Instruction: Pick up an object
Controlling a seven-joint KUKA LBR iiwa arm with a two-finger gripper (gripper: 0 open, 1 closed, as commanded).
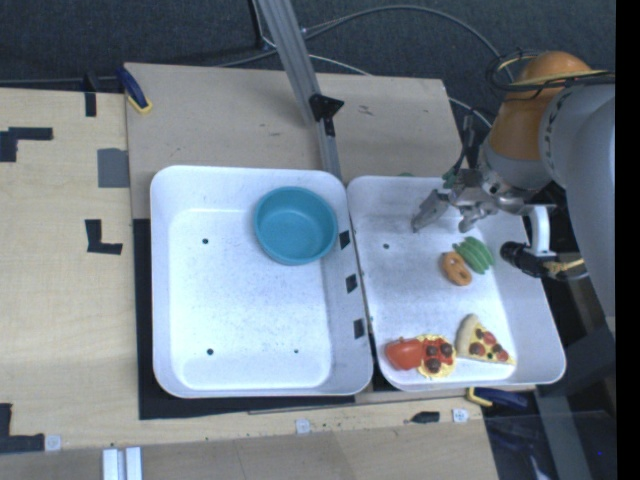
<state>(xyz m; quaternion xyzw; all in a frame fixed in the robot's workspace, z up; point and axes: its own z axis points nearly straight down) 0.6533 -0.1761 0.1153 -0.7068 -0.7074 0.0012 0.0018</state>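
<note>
Premises: a robotics laboratory or test cell, not a domestic or retail setting. Evidence follows. A flat plywood bench (60,268) carries black tape markers in angular shapes and a grey patch, consistent with calibration or positioning marks. Two shallow white bins (190,368) sit side by side on a dark mat (butted edge to edge). A slanted metal pole (295,58) rises from the bench, with loose cables (400,13) trailing behind it over dark carpet-like flooring. An industrial grey arm (585,158) with an orange band enters from the right. Toy food items (440,353) lie in the right bin as test pieces.
</note>
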